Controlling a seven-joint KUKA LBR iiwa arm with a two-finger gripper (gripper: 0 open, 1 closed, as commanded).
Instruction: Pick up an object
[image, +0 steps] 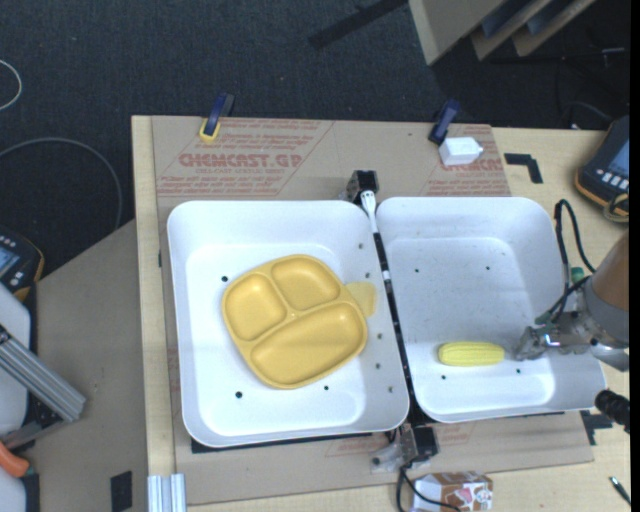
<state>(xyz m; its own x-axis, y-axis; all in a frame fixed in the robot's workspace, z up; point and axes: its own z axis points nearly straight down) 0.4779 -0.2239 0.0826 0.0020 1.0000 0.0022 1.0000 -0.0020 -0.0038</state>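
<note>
**Approach check: hand low in one bin, corn piece just beyond its tip**

Currently the hand (530, 343) sits low inside the same bin (470, 215) as the target, coming in from the arm's side of the tabletop (150, 300). Metal tips are visible at the end of the wrist, pointing toward the target. Whether the tips are apart or together cannot be told; they are small and partly blurred against the white floor. Nothing is seen between them, so no grasp is recorded.

Target candidate: a small yellow corn-cob piece (471, 354), lying flat on the bin floor. It lies directly ahead of the hand, on the side away from the arm, near but apart from the tips, with a strip of white floor showing between them.

Key relation: the cob's long axis runs roughly in line with the hand's reach, so its near end faces the tips, not its flank. Judgement: closing across the cob's short width would call for the hand to advance over it, or rotate, before descending.

Farther past the cob, across the divide between bins, a yellow divided plate (294, 320) lies in the other bin (200, 240), well apart from the hand. The cob is by far the nearer object.
</note>
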